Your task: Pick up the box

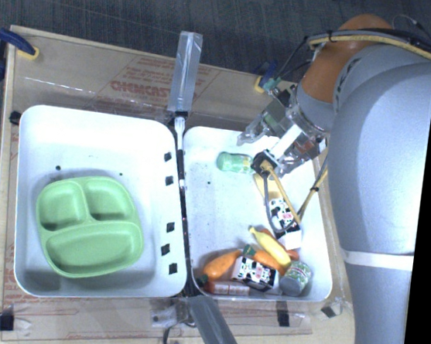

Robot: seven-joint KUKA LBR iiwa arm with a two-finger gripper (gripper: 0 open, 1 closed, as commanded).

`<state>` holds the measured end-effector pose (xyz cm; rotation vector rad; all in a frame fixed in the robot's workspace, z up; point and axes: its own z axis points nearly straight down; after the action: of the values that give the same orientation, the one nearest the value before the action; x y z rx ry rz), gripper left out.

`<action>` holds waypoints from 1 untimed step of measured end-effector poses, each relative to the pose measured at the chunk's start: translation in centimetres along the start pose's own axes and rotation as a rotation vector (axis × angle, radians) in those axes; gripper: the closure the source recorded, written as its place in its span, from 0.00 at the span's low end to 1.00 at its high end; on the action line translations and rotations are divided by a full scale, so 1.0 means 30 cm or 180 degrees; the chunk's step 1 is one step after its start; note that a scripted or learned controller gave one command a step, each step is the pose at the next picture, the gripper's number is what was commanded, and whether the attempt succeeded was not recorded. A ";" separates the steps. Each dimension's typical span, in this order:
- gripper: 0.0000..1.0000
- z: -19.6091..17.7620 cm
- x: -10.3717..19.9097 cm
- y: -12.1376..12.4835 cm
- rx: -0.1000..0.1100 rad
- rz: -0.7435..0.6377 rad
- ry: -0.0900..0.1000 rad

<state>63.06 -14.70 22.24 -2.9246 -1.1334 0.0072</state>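
Two black-and-white boxes in right bin point(211, 206): far box point(283, 217) just beyond the banana point(271, 248), near box point(256, 273) just before it. Gripper point(262, 142) well beyond the banana; open or closed, cannot tell.

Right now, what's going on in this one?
The arm's gripper hovers over the far end of the right bin, beside a pale green item, with nothing visibly held. A black-and-white box lies at the near end among a banana, a carrot and a can; a similar patterned box lies mid-bin. The left bin holds a green divided plate.
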 end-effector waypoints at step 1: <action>0.00 0.343 -0.041 -0.027 0.0002 -0.0082 -0.0003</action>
<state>61.54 -14.91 11.95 -2.9094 -1.1709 0.0087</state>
